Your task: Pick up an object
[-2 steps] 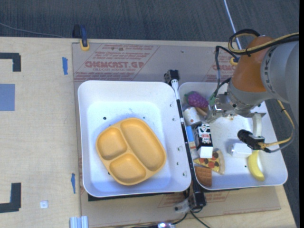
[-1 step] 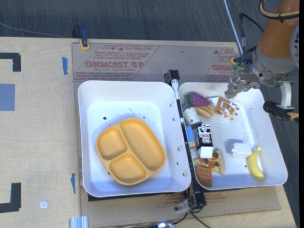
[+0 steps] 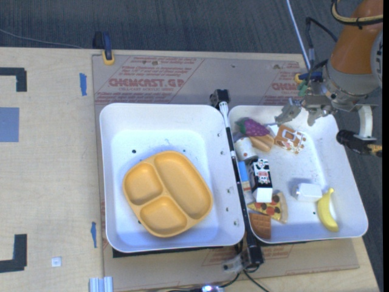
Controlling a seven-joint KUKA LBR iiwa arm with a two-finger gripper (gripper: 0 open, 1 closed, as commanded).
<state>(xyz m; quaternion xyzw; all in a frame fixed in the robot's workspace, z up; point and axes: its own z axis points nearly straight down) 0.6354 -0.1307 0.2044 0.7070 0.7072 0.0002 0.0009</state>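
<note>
1. The arm (image 3: 358, 41) reaches in from the upper right, its orange band above the wrist, and ends over the far edge of the right bin (image 3: 349, 175).
2. The pincer (image 3: 302, 111) hangs above the bin's far part with its fingers spread apart and nothing between them.
3. Just below the pincer lies an orange-and-white waffle-like toy (image 3: 290, 139), tilted, near the bin's far wall.
4. Left of that toy sit a bunch of purple grapes (image 3: 255, 127) and a tan bread-like piece (image 3: 262, 142), touching or nearly so.
5. Along the bin's left wall stand a blue item (image 3: 243, 173), a black-and-white carton (image 3: 262, 174) and a small white block (image 3: 264, 194), close together.
6. A pizza slice (image 3: 273, 207) lies at the bin's near left, with a waffle-patterned brown piece (image 3: 260, 225) just beside it.
7. A banana (image 3: 327, 208) rests by the near right corner, and a white lump (image 3: 307, 191) sits just left of it.
8. The left bin (image 3: 115, 163) holds a yellow three-part plate (image 3: 167, 192), well apart from the pincer.
9. Both bins rest on a brown board (image 3: 152, 78) on the bench (image 3: 42, 163).
</note>
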